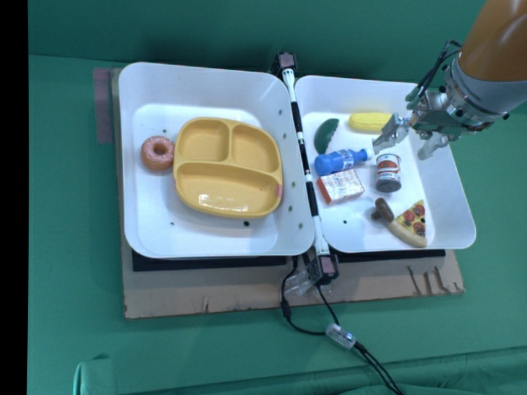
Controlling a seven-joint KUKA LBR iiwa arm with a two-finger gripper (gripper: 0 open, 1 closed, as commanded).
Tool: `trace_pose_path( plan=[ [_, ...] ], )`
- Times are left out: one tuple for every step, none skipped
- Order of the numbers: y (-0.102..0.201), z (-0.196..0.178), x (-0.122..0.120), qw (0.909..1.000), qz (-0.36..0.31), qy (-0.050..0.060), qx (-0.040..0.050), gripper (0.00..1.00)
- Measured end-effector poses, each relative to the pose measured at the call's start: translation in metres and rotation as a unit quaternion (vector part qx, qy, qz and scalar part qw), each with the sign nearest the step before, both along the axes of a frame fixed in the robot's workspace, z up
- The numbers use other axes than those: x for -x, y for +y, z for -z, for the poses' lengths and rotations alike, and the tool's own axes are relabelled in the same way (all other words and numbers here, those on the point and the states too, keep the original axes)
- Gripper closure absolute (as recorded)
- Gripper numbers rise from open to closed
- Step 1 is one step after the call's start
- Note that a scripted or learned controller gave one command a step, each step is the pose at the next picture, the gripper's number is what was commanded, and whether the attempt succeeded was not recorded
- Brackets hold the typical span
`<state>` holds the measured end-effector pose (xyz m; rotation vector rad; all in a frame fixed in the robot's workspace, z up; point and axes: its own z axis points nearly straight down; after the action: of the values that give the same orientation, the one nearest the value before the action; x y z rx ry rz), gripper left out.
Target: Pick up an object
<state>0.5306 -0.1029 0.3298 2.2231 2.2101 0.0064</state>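
The right bin (pixel 457 220) holds a yellow corn cob (pixel 368 122), a green pickle (pixel 326 134), a blue bottle (pixel 341 160), a small can (pixel 388 172), an orange-and-white packet (pixel 340 186), a brown piece (pixel 381 211) and a pizza slice (pixel 410 222). My gripper (pixel 409 140) hovers above the bin's back right part, over the can and beside the corn. Its fingers (pixel 389 133) stand spread apart with nothing between them.
The left bin (pixel 140 220) bears a yellow divided tray (pixel 229 167) and a glazed donut (pixel 157 152) to its left. A black-and-white divider (pixel 301 159) runs between the bins, with cables trailing off the front edge.
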Motion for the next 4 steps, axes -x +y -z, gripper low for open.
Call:
trace_pose_path(
  plan=[
    [-0.014,0.079,-0.053,1.0000,0.001,0.000,0.0010,0.00],
    [-0.002,0.142,-0.121,1.0000,0.000,-0.005,0.0032,0.00],
    [-0.005,0.124,-0.124,0.9999,0.003,-0.014,0.0062,1.00],
    [-0.005,0.124,-0.124,0.9999,0.003,-0.014,0.0061,0.00]
  ],
)
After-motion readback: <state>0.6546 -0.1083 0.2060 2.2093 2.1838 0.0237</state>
